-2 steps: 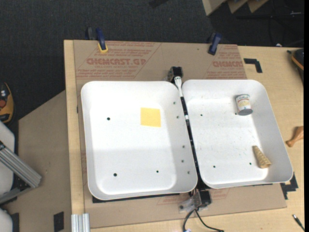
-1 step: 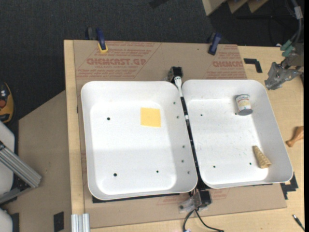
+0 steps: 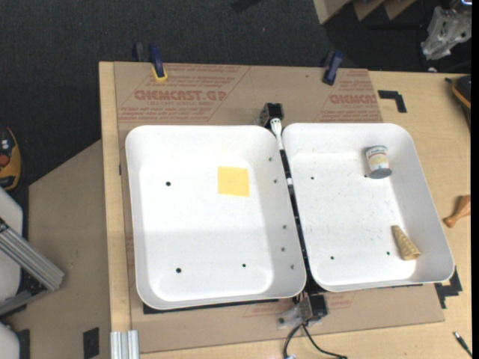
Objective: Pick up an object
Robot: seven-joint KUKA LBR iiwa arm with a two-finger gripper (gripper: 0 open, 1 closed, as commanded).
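Observation:
A flat yellow square (image 3: 233, 181) lies in the left bin (image 3: 150, 223), a little above its middle. In the right bin (image 3: 352, 268), a small cylindrical jar (image 3: 377, 161) with a grey lid and a pale label rests near the far right corner. A tan, ribbed cone-shaped piece (image 3: 406, 243) lies by that bin's near right wall.
The two bins meet at a black centre seam (image 3: 290, 200) on a cardboard-covered board, held by blue clamps (image 3: 157, 64) at the back. A grey metal piece (image 3: 445, 30) sits at the top right. A brown wooden object (image 3: 456, 214) pokes in at the right edge.

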